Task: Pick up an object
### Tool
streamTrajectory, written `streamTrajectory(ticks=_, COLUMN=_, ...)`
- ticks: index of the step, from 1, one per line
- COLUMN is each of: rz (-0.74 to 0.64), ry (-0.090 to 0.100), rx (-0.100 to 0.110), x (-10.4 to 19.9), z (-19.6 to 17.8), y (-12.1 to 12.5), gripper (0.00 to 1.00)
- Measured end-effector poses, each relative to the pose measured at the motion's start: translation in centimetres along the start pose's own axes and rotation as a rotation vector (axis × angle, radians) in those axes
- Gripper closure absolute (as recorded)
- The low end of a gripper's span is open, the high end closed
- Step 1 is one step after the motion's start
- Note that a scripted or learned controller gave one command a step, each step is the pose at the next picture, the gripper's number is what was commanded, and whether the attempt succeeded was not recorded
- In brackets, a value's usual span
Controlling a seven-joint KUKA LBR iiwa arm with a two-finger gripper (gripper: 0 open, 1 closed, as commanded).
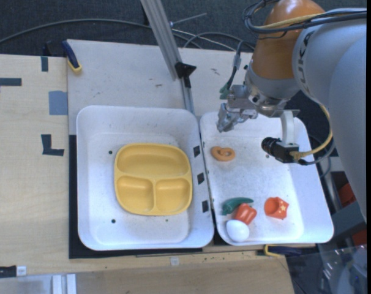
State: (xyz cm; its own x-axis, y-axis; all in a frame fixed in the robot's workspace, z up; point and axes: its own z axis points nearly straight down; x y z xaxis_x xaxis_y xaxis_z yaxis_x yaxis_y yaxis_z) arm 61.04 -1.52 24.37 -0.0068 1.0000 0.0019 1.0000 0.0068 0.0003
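Gripper (226, 124) hangs at the upper left of the right bin (308, 225), above and just beside the small brown pretzel-like ring (223, 154), nothing visibly held; whether its fingers stand apart or together I cannot tell. A good pick probably means lowering squarely over the ring, straddling it, then closing. Other candidates lie at the bin's lower edge: a red and green pepper (242, 210), a white egg (237, 230), an orange-red piece (276, 207). The fingertips blur against the white floor; the arm's bulk hides the bin's upper right corner.
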Motion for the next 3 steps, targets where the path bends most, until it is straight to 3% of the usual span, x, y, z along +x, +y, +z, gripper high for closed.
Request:
streamTrajectory(ticks=2, rz=0.001, ry=-0.001, rx=0.001, x=10.3, z=1.5, y=2.3, gripper=1.0)
streamTrajectory(ticks=3, rz=0.004, ry=-0.004, rx=0.002, x=10.0, z=1.5, y=2.3, gripper=0.0)
